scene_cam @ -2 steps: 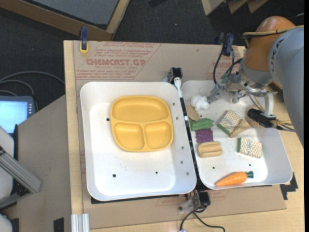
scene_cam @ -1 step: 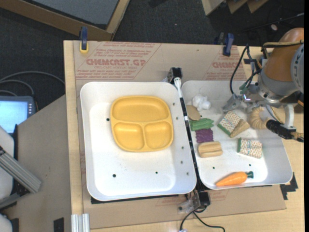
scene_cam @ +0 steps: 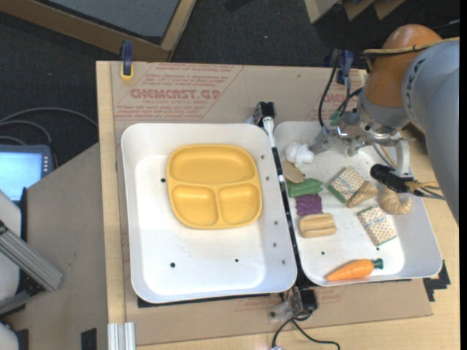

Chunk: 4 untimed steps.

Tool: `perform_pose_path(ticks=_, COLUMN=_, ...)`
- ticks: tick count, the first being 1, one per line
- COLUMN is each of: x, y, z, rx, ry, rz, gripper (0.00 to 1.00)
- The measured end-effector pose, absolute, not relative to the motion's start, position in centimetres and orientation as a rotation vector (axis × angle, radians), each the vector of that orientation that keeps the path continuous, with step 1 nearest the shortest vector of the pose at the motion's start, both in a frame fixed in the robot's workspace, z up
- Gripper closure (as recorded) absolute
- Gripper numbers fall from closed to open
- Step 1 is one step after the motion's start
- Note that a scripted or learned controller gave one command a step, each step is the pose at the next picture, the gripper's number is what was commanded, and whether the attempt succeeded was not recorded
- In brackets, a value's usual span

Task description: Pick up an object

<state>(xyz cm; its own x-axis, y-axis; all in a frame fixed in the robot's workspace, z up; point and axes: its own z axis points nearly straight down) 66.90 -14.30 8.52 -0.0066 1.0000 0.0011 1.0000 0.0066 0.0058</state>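
Left bin point(scene_cam: 146, 261): one yellow divided tray point(scene_cam: 215, 184), lying flat toward the far side.

Right bin point(scene_cam: 419, 257): I count a carrot point(scene_cam: 354, 269) near the front edge, a bread roll point(scene_cam: 317, 225), a purple piece point(scene_cam: 309, 204), a green piece point(scene_cam: 303, 189), a white lump point(scene_cam: 298, 153), two patterned wedges point(scene_cam: 346, 184) point(scene_cam: 378, 225) and a croissant point(scene_cam: 398, 203).

Gripper point(scene_cam: 343, 141): low over the right bin's far end (whether it is parted or closed, I cannot tell), nothing seen in it.
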Motion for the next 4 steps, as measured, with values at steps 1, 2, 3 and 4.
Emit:
perform_pose_path(ticks=1, x=63.6, y=-22.2, z=8.6, rx=2.23, ry=2.224, rz=0.019, gripper=0.0)
perform_pose_path(ticks=2, x=66.9, y=-15.9, z=8.5, rx=2.212, ry=2.226, rz=0.008, gripper=0.0)
perform_pose_path(ticks=3, x=66.7, y=-9.5, z=8.5, rx=2.218, ry=2.228, rz=0.001, gripper=0.0)
perform_pose_path(ticks=4, x=55.9, y=-12.0, z=8.4, rx=2.233, ry=2.221, rz=-0.009, gripper=0.0)
